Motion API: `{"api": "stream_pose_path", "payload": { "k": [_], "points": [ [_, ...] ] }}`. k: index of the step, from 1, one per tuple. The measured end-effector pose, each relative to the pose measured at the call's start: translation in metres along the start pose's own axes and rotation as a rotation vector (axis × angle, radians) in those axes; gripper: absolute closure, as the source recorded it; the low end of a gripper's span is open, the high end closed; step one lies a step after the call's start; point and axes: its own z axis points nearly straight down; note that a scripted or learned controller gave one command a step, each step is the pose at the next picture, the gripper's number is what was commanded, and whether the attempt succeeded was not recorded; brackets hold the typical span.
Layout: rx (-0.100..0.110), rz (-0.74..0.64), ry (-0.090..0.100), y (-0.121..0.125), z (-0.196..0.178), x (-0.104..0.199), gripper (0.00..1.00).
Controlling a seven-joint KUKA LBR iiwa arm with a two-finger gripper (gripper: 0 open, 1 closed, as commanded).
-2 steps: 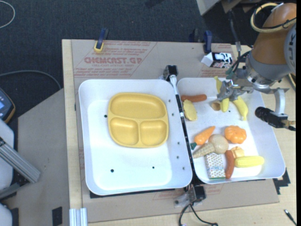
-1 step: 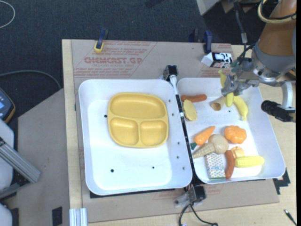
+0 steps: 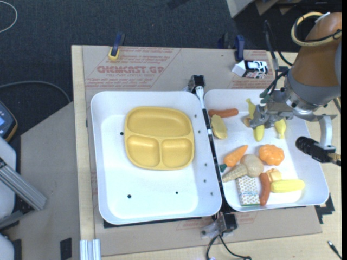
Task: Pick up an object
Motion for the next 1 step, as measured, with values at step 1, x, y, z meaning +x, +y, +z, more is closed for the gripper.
{"api": "stream_pose_path", "payload": {
  "k": [1],
  "points": [
    [-0.003,0.000,-0.001,-0.0074,0.0006,0.0051,1.00]
  ]
}}
